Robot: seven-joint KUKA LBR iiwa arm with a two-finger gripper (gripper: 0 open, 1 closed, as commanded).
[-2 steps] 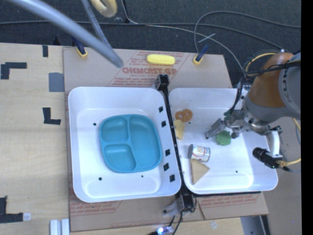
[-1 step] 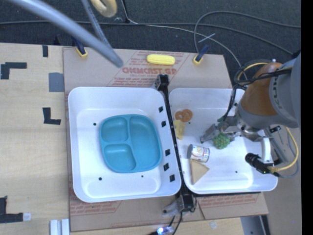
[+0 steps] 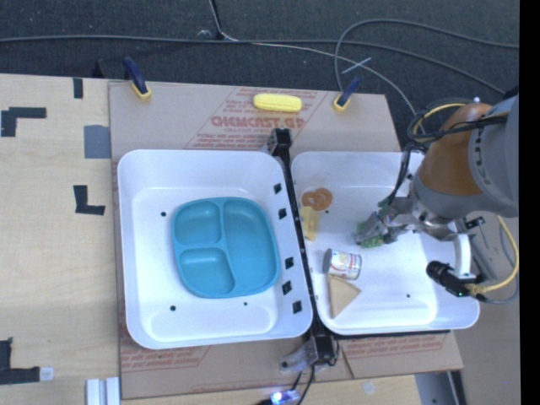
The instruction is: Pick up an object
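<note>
Your right bin (image 3: 422, 315), near edge inward: tan wedge (image 3: 341, 294), small can (image 3: 344, 264) on its side, pretzel (image 3: 317, 198) by the divider. End effector (image 3: 371, 230) low mid-bin; its opening cannot be told. Left bin (image 3: 143, 184): blue divided plate (image 3: 224, 246).

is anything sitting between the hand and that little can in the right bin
Nothing visible does. The hand is low over the right bin, and the can lies on its side just down-left of it, with bare white floor between them. The tan wedge sits beyond the can, and the pretzel is off toward the divider.
</note>
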